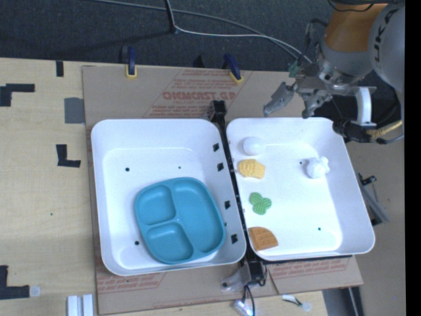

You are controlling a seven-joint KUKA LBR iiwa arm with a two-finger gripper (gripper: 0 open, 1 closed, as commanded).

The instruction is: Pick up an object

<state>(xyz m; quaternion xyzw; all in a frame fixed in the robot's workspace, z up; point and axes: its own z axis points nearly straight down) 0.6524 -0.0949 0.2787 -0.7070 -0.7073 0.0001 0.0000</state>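
My gripper [293,106] hangs above the far rim of the right bin [342,176], open, with nothing between its fingers. Along that bin's left side lie a white ball [251,145], a yellow ridged piece [251,169], a green leafy piece [261,203] and an orange-brown piece [262,237]. A small white object [316,168] sits toward the bin's right, below the gripper and apart from it.
The left bin [118,157] holds a blue divided plate [178,220]. Black clips [218,110] join the two bins along the middle. Cables run across the dark backdrop behind the bench. The arm's grey body and orange band [355,18] fill the upper right.
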